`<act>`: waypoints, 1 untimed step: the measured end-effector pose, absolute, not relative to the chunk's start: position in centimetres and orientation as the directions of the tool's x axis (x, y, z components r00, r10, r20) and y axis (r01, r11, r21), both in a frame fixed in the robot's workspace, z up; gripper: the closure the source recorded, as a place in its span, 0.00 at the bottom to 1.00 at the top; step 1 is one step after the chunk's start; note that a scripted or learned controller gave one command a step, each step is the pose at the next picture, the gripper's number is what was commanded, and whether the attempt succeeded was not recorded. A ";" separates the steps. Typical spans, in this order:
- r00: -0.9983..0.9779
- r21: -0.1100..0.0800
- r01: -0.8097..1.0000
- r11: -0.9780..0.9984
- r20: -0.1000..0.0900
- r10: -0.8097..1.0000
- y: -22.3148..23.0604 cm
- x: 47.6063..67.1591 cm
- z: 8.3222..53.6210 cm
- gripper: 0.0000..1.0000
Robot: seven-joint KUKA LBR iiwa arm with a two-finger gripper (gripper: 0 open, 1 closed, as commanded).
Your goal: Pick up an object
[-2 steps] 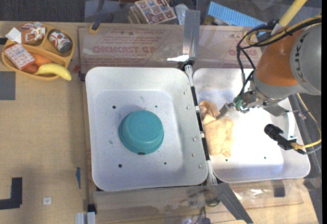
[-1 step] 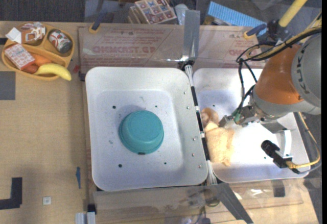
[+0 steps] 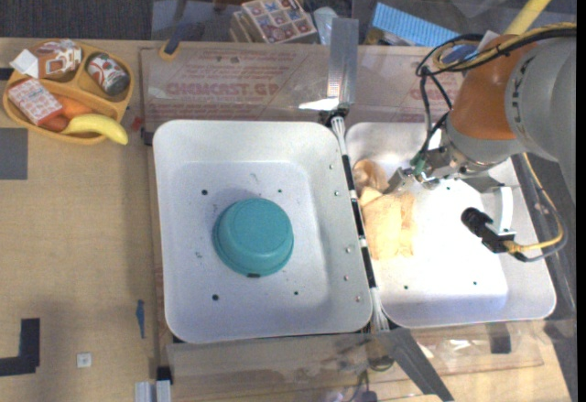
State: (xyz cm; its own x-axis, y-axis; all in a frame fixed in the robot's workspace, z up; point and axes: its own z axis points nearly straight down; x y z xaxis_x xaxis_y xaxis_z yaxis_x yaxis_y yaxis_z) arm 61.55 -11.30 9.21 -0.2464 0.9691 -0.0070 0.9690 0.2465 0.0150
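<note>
We see the hand (image 3: pixel 409 177) low in the right bin (image 3: pixel 476 295), touching a tan cloth (image 3: pixel 386 224); we cannot tell its grip. A teal bowl (image 3: pixel 255 236) sits in the left bin (image 3: pixel 183 162).

Looks down from high above the bench (image 3: pixel 73 281) at a slant, seeing both bins, arm (image 3: pixel 513 107) from right.

Smooth matt white plastic on both bins (image 3: pixel 183 299), faint sheen along rims. Teal bowl (image 3: pixel 255 236): matt plastic, upside down. Pale yellow cloth (image 3: pixel 386 224), soft and crumpled. Bench (image 3: pixel 73 254) matt light wood. Arm (image 3: pixel 526 107) satin grey metal, glossy orange band. Yellow tray (image 3: pixel 18 103) shiny plastic.
</note>
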 end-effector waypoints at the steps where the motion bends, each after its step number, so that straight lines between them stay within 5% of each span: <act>1: -0.259 0.014 0.966 0.259 -0.006 0.966 -10.3 58.3 9.2 0.00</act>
